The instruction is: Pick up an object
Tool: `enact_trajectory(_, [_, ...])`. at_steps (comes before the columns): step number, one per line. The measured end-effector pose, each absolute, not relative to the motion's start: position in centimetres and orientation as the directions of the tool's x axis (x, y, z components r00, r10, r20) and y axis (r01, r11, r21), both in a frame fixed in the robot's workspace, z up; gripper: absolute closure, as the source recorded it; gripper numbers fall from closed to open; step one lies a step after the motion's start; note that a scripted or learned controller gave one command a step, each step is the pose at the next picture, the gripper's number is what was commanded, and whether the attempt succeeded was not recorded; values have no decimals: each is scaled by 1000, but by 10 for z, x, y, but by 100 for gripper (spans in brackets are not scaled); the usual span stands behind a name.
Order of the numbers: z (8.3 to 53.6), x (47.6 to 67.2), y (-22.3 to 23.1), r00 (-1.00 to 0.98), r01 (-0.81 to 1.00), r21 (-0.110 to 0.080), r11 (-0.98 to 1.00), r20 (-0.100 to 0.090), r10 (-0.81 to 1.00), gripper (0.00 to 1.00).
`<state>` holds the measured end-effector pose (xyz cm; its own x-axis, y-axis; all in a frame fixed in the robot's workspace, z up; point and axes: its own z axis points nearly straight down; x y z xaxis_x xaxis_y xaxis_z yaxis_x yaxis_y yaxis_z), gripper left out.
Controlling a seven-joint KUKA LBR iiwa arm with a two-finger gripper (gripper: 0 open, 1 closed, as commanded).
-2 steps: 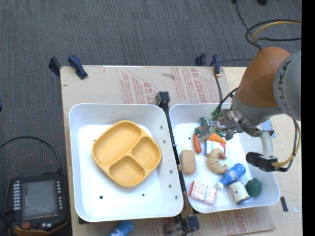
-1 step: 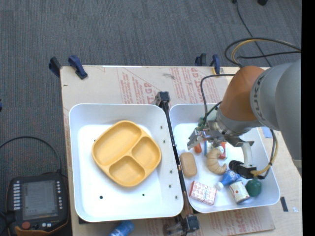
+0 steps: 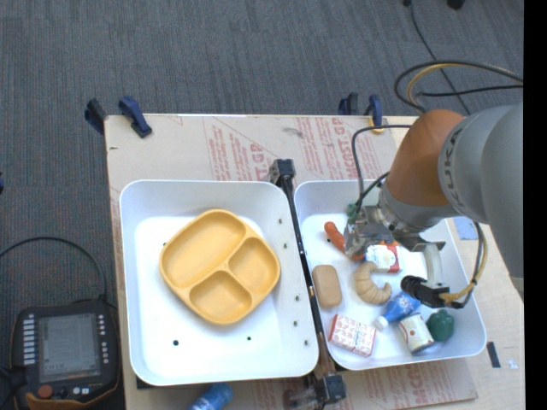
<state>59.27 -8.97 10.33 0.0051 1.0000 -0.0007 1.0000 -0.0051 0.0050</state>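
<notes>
Gripper (image 3: 373, 244) low in right white plastic bin (image 3: 312, 202), beside orange carrot-shaped toy (image 3: 334, 236) and red-white packet (image 3: 382, 256); can't tell its state. Risk: clutter, tan croissant-shaped toy (image 3: 373, 283) close by, could nudge neighbours or grab nothing. Arm reaches in from right, wrist bent downward

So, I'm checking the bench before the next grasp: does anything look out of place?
One thing: a blue bottle lies on the board in front of the left bin, outside both bins. The yellow divided plate sits askew in that bin. The food items are heaped in the right bin.
</notes>
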Motion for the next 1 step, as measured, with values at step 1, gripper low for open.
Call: enact_trajectory(1, [103, 593, -90, 5, 1000, 5, -5, -1, 1000, 0])
